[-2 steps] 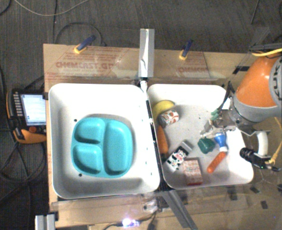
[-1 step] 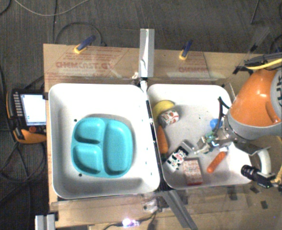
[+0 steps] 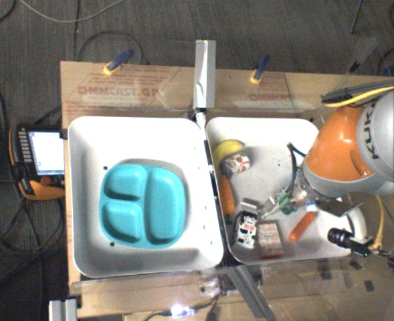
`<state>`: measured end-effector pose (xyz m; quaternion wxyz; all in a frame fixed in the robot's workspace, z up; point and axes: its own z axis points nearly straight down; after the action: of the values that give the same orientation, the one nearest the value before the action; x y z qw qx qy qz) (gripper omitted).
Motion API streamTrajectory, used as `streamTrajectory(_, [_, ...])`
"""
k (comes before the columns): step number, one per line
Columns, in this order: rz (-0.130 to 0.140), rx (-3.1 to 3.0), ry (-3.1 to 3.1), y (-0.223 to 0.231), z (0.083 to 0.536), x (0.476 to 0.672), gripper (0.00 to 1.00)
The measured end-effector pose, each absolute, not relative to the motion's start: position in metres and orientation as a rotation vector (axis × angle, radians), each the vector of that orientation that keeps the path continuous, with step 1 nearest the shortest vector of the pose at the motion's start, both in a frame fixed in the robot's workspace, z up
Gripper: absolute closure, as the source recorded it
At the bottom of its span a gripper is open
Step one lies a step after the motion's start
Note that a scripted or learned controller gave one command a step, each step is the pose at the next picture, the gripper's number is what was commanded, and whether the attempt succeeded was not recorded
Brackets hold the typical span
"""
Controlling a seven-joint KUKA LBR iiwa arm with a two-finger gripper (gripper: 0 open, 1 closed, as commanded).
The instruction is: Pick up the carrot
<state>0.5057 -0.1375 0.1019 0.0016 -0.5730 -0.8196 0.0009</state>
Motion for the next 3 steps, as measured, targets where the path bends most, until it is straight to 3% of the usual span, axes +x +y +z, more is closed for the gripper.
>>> streamTrajectory(2, [0.006, -2.503, -1.899, -0.026, 0.252, 0.484, 1.00])
streamTrajectory(3, [0.009, -2.545, -1.841, -0.050, 0.248, 0.491, 1.00])
